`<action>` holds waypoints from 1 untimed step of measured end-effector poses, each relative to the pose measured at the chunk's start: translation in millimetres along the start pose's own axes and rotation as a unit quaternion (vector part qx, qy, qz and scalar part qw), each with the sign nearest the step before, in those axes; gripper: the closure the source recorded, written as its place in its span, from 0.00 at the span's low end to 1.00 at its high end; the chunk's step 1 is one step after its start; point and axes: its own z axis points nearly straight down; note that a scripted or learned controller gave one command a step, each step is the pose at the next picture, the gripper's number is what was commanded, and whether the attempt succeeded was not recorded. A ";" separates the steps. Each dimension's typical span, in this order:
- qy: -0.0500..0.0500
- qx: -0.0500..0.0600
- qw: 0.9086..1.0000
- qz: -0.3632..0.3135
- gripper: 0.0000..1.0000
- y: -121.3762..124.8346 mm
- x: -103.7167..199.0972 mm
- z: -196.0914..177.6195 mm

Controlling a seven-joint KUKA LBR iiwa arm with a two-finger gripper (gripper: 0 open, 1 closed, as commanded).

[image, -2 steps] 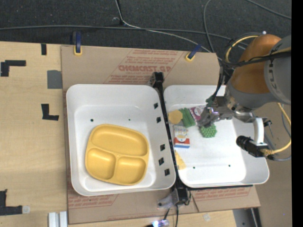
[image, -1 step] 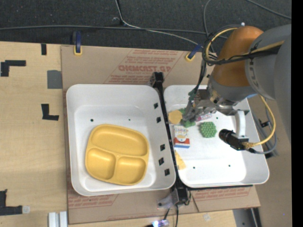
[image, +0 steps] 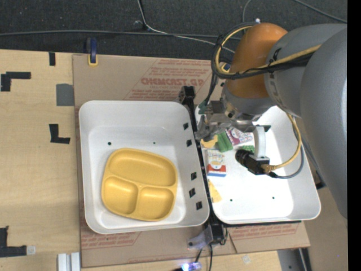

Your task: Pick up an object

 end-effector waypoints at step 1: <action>0.000 0.000 1.000 0.001 1.00 3.2 44.6 -7.0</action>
